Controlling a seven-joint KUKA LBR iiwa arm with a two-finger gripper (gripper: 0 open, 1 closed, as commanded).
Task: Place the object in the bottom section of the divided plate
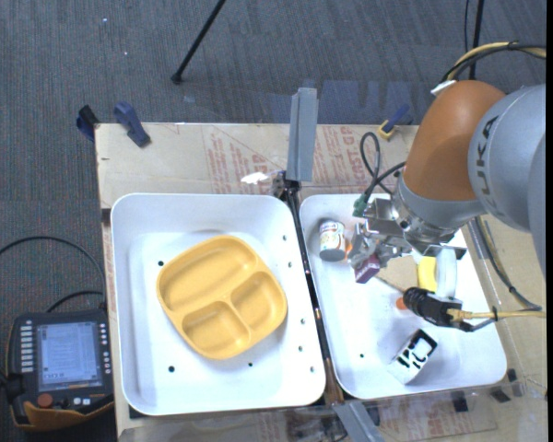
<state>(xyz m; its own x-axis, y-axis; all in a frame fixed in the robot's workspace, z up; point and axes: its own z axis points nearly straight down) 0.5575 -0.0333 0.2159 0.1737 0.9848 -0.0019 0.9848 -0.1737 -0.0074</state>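
Camera view, two white bins side by side on the bench, as I see them from the floor:

1. Left bin [122,247]: holds one yellow plate [221,295] lying flat and turned at a slant. It has three sections, one large toward the far left and two smaller toward the near side.
2. Right bin [369,343]: holds the loose stock listed below.
3. Arm [470,155]: grey with an orange band, reaching in from the right over the right bin's far half.
4. Gripper [369,250]: low over the right bin, near the divide between the bins. I cannot tell whether it is open or closed.
5. Purple item [366,269]: in the right bin, right at the gripper's tip. I cannot tell whether it is gripped or merely lying there. It is well apart from the plate.
6. Tin [330,238]: small and on its side, just left of the gripper, against the right bin's left wall.
7. Yellow piece [427,273]: right of the purple item.
8. White bottle [445,269]: just beside the yellow piece.
9. Black-and-white box [413,353]: near corner of the right bin, apart from the rest.
10. Pendant [63,353]: on the floor, left of the bench.
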